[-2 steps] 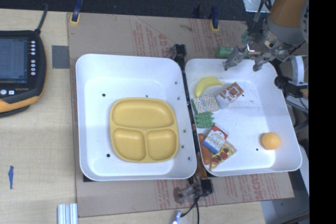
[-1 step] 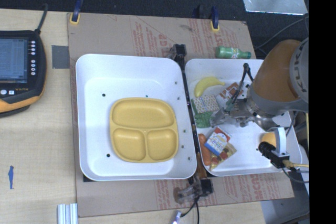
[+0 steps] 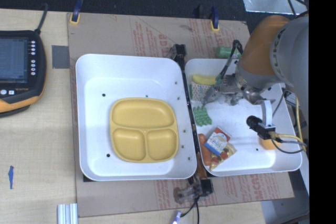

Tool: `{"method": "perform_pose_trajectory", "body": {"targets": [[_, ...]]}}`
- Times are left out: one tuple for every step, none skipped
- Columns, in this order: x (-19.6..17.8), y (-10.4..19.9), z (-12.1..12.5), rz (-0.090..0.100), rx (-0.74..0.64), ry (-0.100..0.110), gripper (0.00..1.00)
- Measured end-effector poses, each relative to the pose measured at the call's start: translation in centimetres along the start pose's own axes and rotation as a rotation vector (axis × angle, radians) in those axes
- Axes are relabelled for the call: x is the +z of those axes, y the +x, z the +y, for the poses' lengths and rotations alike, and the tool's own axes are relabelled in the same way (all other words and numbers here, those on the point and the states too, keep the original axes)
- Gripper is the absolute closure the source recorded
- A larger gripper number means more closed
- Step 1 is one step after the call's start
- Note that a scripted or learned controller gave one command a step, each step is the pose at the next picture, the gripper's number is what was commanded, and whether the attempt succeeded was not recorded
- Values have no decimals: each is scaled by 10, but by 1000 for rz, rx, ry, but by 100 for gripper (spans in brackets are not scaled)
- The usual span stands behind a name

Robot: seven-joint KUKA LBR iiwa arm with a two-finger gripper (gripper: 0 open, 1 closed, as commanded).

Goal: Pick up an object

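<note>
Two white bins [image 3: 84, 113]: one yellow tray [image 3: 143, 129], one snack packet [image 3: 217, 142].

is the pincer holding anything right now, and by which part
Cannot be told: the pincer sits low in the right white bin beside the yellow object, its tips too unclear.

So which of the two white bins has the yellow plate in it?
The left bin. The yellow plate lies in its middle; the right bin holds small things instead.
</note>
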State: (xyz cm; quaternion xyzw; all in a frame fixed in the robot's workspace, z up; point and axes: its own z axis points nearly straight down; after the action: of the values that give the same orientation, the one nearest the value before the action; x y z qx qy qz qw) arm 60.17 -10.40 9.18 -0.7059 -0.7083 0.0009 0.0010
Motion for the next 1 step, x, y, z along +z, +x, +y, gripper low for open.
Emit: {"method": "perform_pose_trajectory", "body": {"targets": [[2, -6, 48, 5, 6, 29, 0]]}}
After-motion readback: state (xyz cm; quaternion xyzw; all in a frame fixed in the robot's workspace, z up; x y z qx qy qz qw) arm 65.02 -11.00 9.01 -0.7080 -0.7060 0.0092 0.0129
